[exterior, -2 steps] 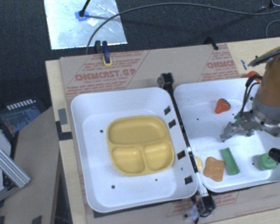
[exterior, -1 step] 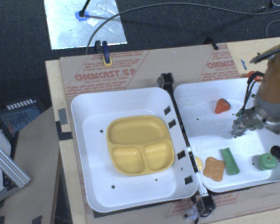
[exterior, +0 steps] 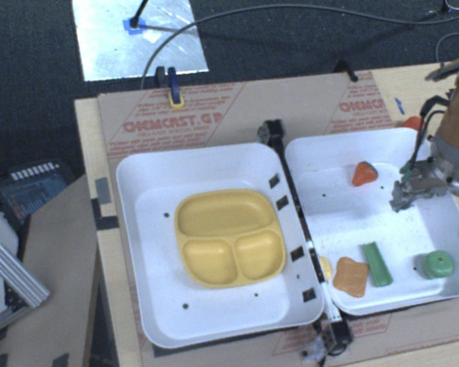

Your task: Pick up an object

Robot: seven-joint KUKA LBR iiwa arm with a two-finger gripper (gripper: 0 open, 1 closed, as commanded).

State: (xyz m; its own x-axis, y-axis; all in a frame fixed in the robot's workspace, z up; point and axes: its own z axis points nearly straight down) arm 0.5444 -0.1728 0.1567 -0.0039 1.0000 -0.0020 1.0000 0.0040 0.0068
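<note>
From above you see the gripper (exterior: pixel 406 193) hanging over the right bin (exterior: pixel 377 145) near its 3 o'clock edge; you cannot tell its state. An orange-red piece (exterior: pixel 364 173) lies at 12 o'clock, a green stick (exterior: pixel 376 264), tan piece (exterior: pixel 351 277) and green round object (exterior: pixel 437 264) along 6. The left bin (exterior: pixel 151 257) holds a yellow tray (exterior: pixel 227 236).

dark speckled carpet (exterior: pixel 11 73) all around, a shiny metal floor plate (exterior: pixel 107 34) up top, cables (exterior: pixel 316 13) trailing across it, tan side table (exterior: pixel 36 316) on the left
</note>
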